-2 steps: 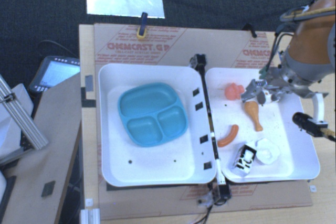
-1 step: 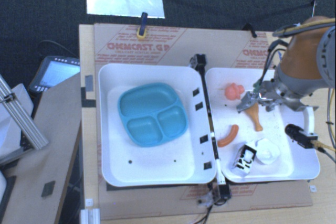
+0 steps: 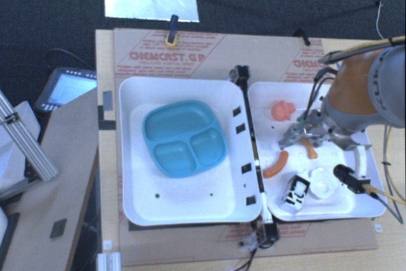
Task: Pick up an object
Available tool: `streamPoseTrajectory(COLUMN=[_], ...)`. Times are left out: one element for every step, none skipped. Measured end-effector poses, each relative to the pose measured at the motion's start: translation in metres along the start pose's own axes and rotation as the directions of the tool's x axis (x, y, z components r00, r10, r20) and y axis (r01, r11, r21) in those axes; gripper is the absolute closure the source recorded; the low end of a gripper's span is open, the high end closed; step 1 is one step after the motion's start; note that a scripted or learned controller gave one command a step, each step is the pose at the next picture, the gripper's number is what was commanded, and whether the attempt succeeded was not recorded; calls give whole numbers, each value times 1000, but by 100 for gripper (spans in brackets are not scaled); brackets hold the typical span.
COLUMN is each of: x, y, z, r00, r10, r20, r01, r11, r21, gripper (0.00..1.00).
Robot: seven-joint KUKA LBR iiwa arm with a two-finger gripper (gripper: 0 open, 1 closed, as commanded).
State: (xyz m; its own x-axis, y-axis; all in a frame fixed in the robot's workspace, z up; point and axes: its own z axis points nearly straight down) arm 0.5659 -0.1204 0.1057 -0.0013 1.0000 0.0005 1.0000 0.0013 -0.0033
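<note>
Hand (image 3: 299,134) low in right bin (image 3: 263,105), beside orange stick (image 3: 309,148); arm (image 3: 355,95) overhangs it, finger opening and any hold indiscernible.

orange sausage (image 3: 275,165), lying diagonal, right bin (image 3: 266,98)

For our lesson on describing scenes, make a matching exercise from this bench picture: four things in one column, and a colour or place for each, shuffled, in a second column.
Things:
1. divided tray
2. sausage-shaped toy
3. pink lumpy toy
4. black-and-white item

Descriptions:
A. near the front edge of the right bin
B. blue, lying in the left bin
C. toward the far side of the right bin
D. orange, beside the divider between the bins

Pairs: 1-B, 2-D, 3-C, 4-A
</note>
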Motion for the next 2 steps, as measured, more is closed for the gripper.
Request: streamPoseTrajectory(x=[-3,0], y=[3,2], z=[17,10], r00=[1000,1000], r10=[2,0], r20=[8,2], r01=[-2,0], r11=[1000,1000], r21=[-15,-8], gripper=[0,100])
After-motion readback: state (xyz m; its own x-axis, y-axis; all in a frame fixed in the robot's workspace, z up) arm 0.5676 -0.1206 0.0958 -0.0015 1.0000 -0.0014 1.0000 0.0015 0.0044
